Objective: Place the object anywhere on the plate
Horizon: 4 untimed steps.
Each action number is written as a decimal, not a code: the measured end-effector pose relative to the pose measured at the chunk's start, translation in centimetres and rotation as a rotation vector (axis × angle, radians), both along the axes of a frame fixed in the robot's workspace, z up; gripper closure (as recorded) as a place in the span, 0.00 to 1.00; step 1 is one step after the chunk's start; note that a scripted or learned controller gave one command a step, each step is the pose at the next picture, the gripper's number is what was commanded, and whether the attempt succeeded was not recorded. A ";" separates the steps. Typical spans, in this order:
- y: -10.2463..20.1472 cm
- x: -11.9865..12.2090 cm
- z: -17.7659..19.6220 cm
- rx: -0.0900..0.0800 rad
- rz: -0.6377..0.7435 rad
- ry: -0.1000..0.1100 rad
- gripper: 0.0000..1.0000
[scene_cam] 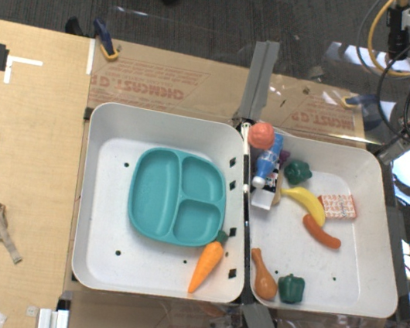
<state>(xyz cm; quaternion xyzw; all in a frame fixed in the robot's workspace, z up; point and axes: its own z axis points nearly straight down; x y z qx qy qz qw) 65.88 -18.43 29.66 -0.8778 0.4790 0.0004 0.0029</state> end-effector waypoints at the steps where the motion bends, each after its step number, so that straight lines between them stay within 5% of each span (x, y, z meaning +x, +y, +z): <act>1: -2.2 -9.5 1.6 -0.001 -0.288 0.003 1.00; 2: 0.4 0.1 -6.1 0.000 -0.398 0.001 1.00; 3: -2.8 0.1 2.9 0.000 -0.502 -0.001 1.00; 4: -2.8 -6.3 3.8 -0.001 -0.603 0.003 1.00</act>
